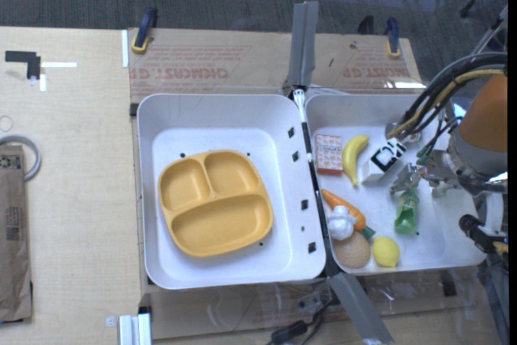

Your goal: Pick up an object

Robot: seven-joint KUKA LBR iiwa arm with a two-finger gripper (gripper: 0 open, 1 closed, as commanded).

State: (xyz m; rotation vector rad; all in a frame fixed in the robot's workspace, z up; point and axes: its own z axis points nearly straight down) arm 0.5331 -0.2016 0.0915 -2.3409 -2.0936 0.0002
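Toy food lies in the right bin (pixel 452 254): a banana (pixel 354 157) beside a small red-and-white box (pixel 328 153), a carrot (pixel 345 206), a lemon (pixel 387 252) and a green bottle (pixel 406 212). Just above the bottle hangs the gripper (pixel 406 180), nothing visibly between its fingers; their spread I cannot tell. A yellow divided plate (pixel 216 202) sits in the left bin (pixel 161 125).

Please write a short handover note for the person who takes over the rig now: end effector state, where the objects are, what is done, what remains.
End effector: low in the right bin, just above the green bottle; its state cannot be told.
Also in the right bin: banana, carrot, lemon, small red-and-white box.
Left bin: yellow divided plate.
Done: nothing visibly lifted.
Left: grasp and lift one object.
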